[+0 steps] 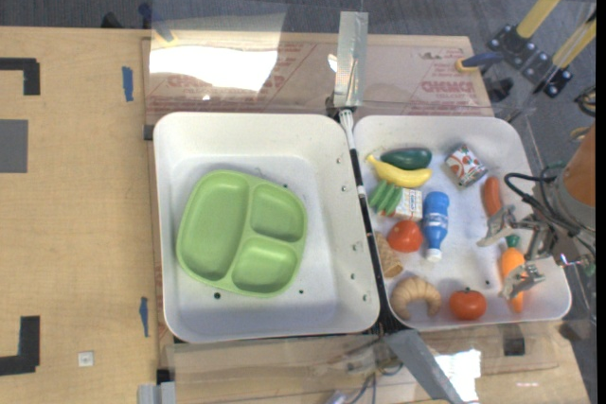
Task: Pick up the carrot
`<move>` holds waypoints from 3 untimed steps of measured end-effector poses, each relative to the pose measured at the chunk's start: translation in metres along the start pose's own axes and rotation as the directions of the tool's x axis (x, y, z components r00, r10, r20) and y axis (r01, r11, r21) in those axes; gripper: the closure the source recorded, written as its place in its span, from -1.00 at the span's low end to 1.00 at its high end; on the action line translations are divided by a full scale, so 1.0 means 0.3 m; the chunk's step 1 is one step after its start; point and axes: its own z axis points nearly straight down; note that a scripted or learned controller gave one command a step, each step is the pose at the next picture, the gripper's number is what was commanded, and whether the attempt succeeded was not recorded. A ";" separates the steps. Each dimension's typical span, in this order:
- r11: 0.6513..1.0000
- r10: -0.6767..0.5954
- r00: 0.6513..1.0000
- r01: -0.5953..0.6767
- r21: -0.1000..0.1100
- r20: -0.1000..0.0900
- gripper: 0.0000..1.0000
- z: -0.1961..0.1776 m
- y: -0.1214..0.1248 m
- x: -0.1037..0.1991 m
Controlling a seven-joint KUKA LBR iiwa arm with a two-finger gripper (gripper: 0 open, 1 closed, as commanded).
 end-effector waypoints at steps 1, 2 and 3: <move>0.984 -0.177 0.984 0.177 0.004 0.008 -1.00 0.080 -0.022 0.017; 0.914 -0.407 0.914 0.406 0.013 0.013 -1.00 0.080 -0.023 0.008; 0.683 -0.731 0.683 0.730 0.014 0.011 -1.00 0.080 0.006 -0.005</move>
